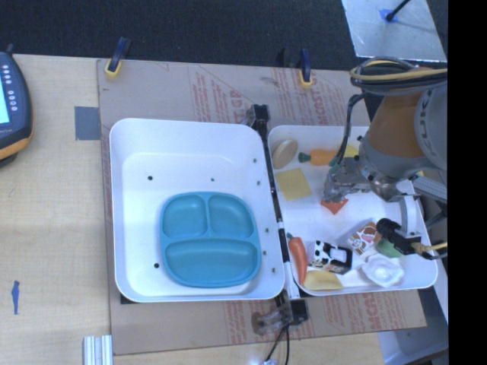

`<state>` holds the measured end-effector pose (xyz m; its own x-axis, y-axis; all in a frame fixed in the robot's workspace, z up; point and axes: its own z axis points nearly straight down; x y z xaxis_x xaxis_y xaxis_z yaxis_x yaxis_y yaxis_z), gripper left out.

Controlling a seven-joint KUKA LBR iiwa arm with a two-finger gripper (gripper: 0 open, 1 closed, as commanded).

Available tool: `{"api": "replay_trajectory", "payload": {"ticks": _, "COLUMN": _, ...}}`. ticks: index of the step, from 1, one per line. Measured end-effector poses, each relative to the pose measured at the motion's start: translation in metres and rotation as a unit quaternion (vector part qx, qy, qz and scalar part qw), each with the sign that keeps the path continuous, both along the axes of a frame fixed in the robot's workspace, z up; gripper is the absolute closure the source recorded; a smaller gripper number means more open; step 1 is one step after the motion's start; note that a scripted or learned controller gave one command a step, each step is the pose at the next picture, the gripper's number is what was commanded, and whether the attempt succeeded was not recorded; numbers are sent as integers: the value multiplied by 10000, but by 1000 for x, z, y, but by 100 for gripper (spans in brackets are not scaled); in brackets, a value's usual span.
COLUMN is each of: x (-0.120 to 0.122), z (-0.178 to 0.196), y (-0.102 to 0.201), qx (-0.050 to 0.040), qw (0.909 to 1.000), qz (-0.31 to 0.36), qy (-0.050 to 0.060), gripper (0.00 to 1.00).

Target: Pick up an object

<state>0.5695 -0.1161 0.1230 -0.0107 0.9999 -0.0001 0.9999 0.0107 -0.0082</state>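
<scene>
While the hand (335,191) hovers, a red piece (333,204) lies beneath.

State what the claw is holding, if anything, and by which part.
It cannot be told. The claw sits over a small red piece in the right bin; no grip is visible.

A blue divided plate (209,239) lies in the left white bin (129,204).

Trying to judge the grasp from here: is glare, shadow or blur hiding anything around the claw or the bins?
Camera view: even, soft light with no hard glare on the left bin or blue tray; the claw sits in the arm's own shadow and looks soft, so its tips are hard to read against the small red piece; the white item nearly blends into the right bin.
</scene>
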Motion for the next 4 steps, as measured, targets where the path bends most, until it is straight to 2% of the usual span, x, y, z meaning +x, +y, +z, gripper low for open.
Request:
{"api": "replay_trajectory", "payload": {"ticks": 1, "x": 0, "z": -1, "y": 0, "qx": 1, "qw": 10000, "qz": 2, "qy": 4, "gripper": 0}}
{"api": "replay_trajectory", "payload": {"ticks": 2, "x": -5, "z": -33, "y": -40, "qx": -3, "qw": 10000, "qz": -50, "qy": -9, "gripper": 0}}
{"api": "replay_trajectory", "payload": {"ticks": 3, "x": -4, "z": -20, "y": -39, "qx": -2, "qw": 10000, "qz": -30, "qy": -19, "gripper": 100}}
{"api": "replay_trajectory", "payload": {"ticks": 4, "x": 27, "z": 75, "y": 59, "qx": 21, "qw": 10000, "qz": 19, "qy": -85, "gripper": 100}}
